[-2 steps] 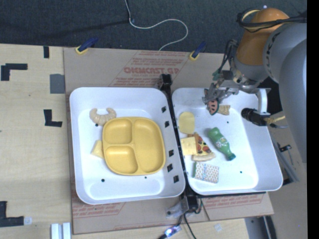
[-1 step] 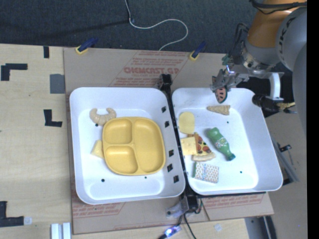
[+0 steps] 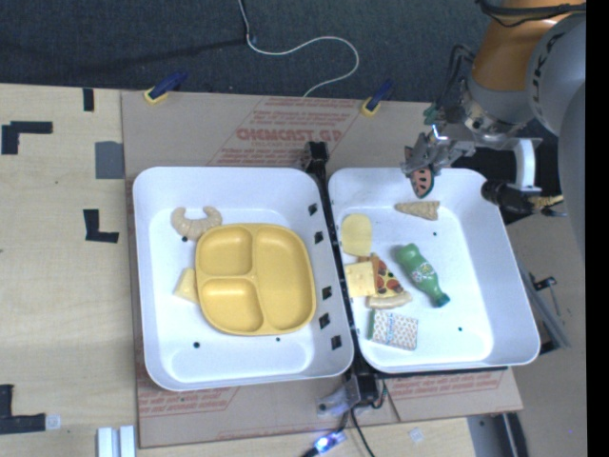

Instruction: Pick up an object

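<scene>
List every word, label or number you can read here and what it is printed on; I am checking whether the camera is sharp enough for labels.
"CHEMGUARD": red print on the cardboard sheet behind the bins, blurred, so this reading is uncertain.
Smaller red print under it: too blurred to read.
Green bottle: no readable label.
Patterned packet: markings too small to read.

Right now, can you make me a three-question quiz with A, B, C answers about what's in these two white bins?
1. Where is the yellow divided plate?
A. left bin
B. right bin
C. on the cardboard

2. What colour is the toy bottle?
A. red
B. green
C. blue

3. Where is the tool?
A. touching the plate
B. down among the food by the bottle
C. over the right bin's far edge, with a small reddish piece between its fingers

Answers: 1 A, the plate lies in the left bin. 2 B, the bottle is green. 3 C, the tool is above the right bin rim, gripping that piece.
</scene>
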